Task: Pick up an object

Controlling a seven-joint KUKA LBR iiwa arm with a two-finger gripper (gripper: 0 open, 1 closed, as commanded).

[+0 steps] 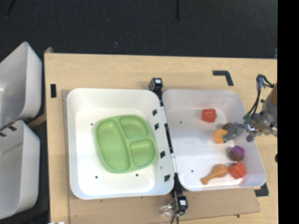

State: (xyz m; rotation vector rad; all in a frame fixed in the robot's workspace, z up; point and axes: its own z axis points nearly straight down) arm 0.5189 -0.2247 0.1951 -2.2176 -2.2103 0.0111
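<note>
Bench edge (140, 209) nearest, pale wood, two white bins on top. Left bin (79, 181): green divided plate (125, 143). Right bin (187, 176): red block (209, 115), yellow piece (220, 136), purple ball (237, 151), orange drumstick toy (215, 173), red piece (237, 171). Gripper (232, 130) low beside yellow piece; grip state unreadable, nothing visibly held. Judged step: approach. Next: centre over piece, close, lift. Dark floor beyond.

Open white floor across the right bin (187, 125) left half; toys crowded along its right wall.
</note>
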